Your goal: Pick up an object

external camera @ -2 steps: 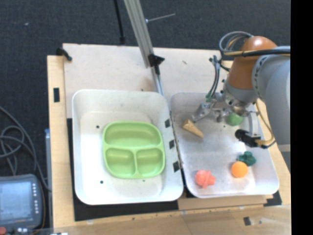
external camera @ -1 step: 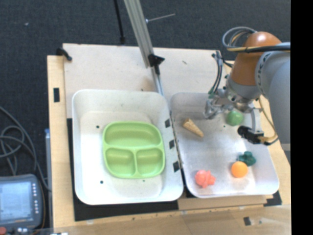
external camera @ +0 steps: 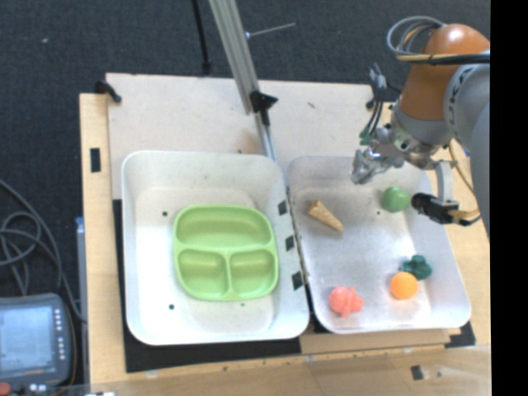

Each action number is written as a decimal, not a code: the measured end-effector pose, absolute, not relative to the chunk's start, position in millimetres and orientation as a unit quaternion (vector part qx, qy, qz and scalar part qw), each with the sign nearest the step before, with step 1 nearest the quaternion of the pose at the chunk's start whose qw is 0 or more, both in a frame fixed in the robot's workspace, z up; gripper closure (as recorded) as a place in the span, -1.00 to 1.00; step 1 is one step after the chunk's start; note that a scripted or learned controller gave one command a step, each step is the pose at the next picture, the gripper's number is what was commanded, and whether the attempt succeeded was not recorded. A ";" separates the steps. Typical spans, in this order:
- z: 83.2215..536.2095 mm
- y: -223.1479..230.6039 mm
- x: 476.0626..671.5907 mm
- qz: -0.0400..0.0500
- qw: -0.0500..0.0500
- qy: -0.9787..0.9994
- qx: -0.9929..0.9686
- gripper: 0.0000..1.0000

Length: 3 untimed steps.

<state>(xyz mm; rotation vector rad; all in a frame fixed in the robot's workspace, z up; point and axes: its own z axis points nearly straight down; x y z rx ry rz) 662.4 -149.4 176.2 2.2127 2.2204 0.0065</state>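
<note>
Hovering at the right bin's (external camera: 429,308) far edge: gripper (external camera: 363,170), fingers' state cannot be told, nothing visibly held. Right bin contents: green ball (external camera: 396,198) near gripper; tan cone (external camera: 326,216) at centre-left; pink toy (external camera: 346,300), orange ball (external camera: 403,285), dark green piece (external camera: 417,266) at near edge. Left bin (external camera: 148,221): green divided plate (external camera: 224,251).

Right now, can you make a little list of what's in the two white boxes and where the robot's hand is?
left bin: green divided plate
right bin: tan cone, green ball, orange ball, dark green toy, pink-red toy
gripper: over the right bin's far edge, nothing seen held
nearest toy to gripper: green ball
orange ball and dark green toy: close together, touching unclear
</note>
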 end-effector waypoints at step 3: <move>276.6 -110.6 648.4 0.000 0.000 0.709 0.705 1.00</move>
